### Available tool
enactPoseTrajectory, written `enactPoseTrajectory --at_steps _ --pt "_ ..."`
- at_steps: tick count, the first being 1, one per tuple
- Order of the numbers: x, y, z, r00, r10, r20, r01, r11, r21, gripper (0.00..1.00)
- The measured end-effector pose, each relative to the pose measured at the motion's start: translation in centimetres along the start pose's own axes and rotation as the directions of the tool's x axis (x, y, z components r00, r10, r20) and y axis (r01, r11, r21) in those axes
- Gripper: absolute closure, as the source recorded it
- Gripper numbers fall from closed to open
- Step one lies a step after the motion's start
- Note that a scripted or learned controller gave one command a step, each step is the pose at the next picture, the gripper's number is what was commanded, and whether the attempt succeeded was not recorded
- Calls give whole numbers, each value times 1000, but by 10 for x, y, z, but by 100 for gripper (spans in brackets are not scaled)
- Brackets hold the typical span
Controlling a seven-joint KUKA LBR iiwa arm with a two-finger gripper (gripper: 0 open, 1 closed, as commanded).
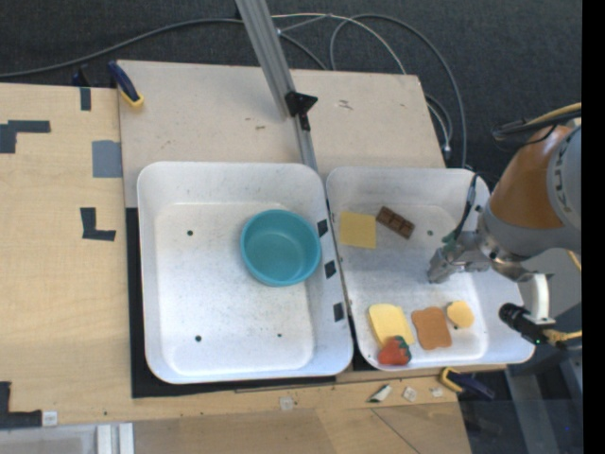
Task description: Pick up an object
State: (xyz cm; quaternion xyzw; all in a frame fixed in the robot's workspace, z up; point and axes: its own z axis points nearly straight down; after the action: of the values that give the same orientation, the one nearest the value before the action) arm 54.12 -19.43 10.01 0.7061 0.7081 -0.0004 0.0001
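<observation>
In the right bin (416, 183) lie a pale yellow square slice (357, 229), a dark brown chocolate bar (395, 222), a yellow piece (388, 322), a red strawberry (395, 351), a tan toast slice (431, 328) and a small yellow-orange round piece (460, 314). My gripper (444, 267) is low over the right part of this bin, just above the round piece and the toast, right of the chocolate bar. Nothing shows between its tips. A teal bowl (280, 247) sits in the left bin (180, 253).
A metal pole (274, 60) slants down from the top to the gap between the bins. Cables (397, 36) loop behind the bench. A blue and yellow clamp (126, 84) sits at the back left corner. Small loose bits (397, 392) lie along the front edge.
</observation>
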Motion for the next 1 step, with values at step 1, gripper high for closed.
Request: enactPoseTrajectory --at_steps 1 --pt "-7 8 -53 1000 2 1 -2 1000 -4 100"
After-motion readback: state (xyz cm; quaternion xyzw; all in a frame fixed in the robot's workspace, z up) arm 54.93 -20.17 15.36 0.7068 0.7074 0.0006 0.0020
